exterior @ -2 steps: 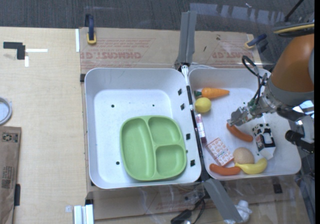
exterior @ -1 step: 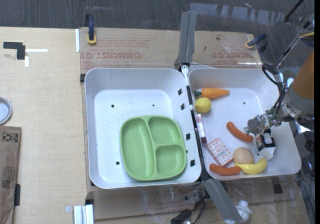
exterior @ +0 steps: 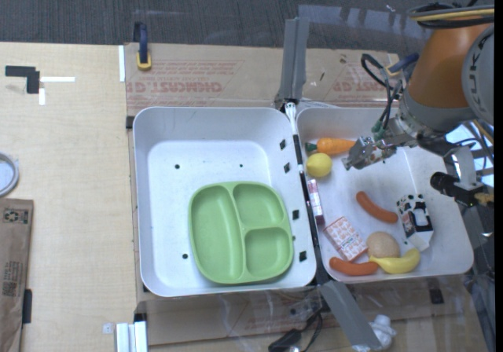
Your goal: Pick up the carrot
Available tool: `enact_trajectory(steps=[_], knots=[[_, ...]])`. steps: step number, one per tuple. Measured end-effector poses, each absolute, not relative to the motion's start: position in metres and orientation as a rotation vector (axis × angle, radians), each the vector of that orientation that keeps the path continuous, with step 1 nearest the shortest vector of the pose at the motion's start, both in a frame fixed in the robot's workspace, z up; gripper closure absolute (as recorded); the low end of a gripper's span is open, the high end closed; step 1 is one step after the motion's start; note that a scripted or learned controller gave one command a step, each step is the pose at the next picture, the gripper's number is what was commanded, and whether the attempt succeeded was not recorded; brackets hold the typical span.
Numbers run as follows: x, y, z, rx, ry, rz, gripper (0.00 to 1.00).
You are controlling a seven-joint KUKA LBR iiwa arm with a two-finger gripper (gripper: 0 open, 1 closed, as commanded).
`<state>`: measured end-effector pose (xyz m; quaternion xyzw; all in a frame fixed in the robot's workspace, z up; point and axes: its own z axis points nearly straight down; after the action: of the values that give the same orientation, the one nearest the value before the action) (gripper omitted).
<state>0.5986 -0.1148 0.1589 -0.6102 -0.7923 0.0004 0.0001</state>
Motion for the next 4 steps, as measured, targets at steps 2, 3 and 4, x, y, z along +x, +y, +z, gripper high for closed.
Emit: enact_trajectory(steps=[2,3,4], knots=[[0.616,-0.108,0.096,-2.05,-2.4,0.007,0.0],[0.527,-0.111,0.091,-1.937,-2.471,0.002,0.0],[0.59,-0.116,0.146,-2.043,-2.387,0.002,0.0]])
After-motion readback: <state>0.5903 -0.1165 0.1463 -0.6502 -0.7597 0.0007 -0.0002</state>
